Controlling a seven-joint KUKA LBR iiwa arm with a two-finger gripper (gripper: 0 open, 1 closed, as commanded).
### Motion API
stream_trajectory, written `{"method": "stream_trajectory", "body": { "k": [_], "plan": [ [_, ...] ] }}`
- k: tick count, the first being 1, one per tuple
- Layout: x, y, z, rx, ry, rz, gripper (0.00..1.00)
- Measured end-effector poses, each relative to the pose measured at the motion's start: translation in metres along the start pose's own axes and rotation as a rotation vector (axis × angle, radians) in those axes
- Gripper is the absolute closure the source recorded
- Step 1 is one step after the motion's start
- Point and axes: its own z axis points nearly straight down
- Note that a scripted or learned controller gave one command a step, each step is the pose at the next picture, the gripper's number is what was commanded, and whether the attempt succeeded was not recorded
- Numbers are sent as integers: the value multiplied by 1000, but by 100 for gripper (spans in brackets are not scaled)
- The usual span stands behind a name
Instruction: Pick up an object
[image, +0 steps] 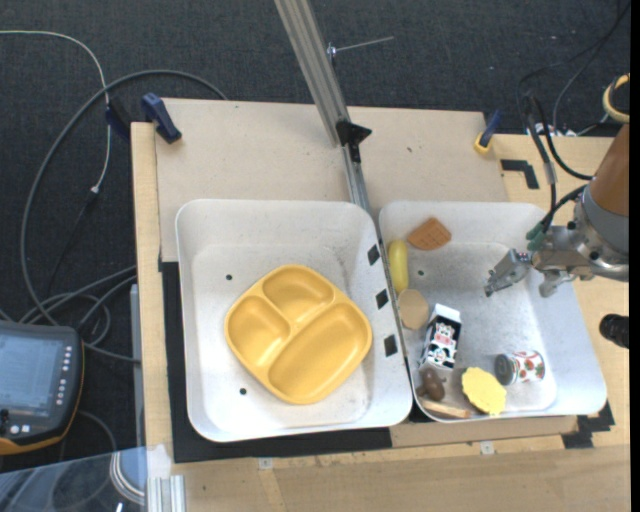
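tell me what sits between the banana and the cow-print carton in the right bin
In the camera view, a round tan object lies between the banana and the cow-print carton, close to the bin's left wall.

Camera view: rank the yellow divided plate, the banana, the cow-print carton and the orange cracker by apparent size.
1. yellow divided plate, by far the largest.
2. banana.
3. cow-print carton, close to the banana; that order is unsure.
4. orange cracker, smallest.

Matt, pale wood-look tabletop (260, 150). White bins (200, 300), speckled, dull plastic finish. Yellow divided plate (298, 333): smooth plastic, faint sheen. Banana (398, 265), 12 o'clock of the tan ball (412, 308): glossy plastic. Slanted rail (315, 70): brushed metal. Fingers (505, 275): grey, metallic-looking.
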Motion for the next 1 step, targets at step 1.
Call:
{"method": "stream_trajectory", "body": {
  "k": [1],
  "plan": [
    [-46,79,-136,-12,-6,-2,0]
  ]
}}
